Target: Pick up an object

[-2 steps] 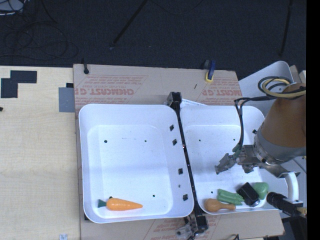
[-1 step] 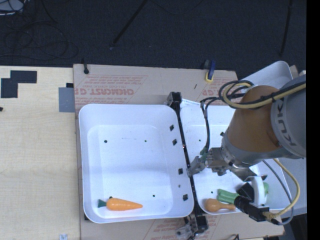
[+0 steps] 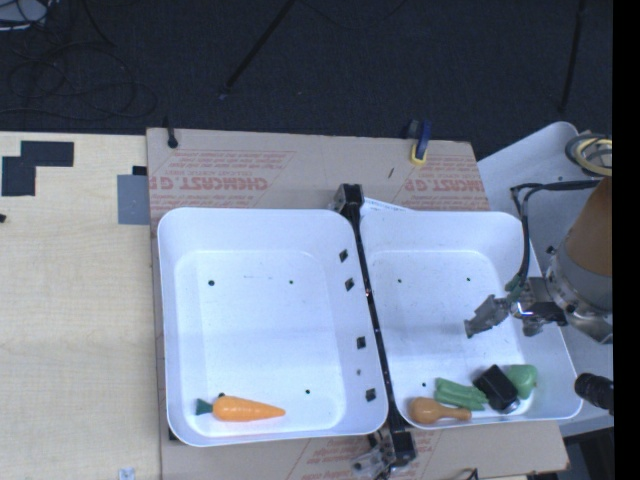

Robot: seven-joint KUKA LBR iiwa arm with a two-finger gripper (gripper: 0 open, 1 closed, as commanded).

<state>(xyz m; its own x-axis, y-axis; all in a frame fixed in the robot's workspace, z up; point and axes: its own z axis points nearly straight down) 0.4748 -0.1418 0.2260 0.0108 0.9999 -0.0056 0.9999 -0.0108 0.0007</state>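
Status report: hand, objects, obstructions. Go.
Hand over right bin, nothing between its fingers. Green toy, black block, tan pear-shaped toy clustered at its near corner. Carrot in left bin. Nothing in the way.

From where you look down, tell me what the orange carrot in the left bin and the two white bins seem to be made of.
The orange carrot with a green top looks like moulded plastic, a toy: uniform colour, smooth surface, faint sheen. The left shallow white bin and the right shallow white bin look like thin, semi-glossy formed plastic, judging by the rounded corners and soft reflections, though coated metal cannot be ruled out.
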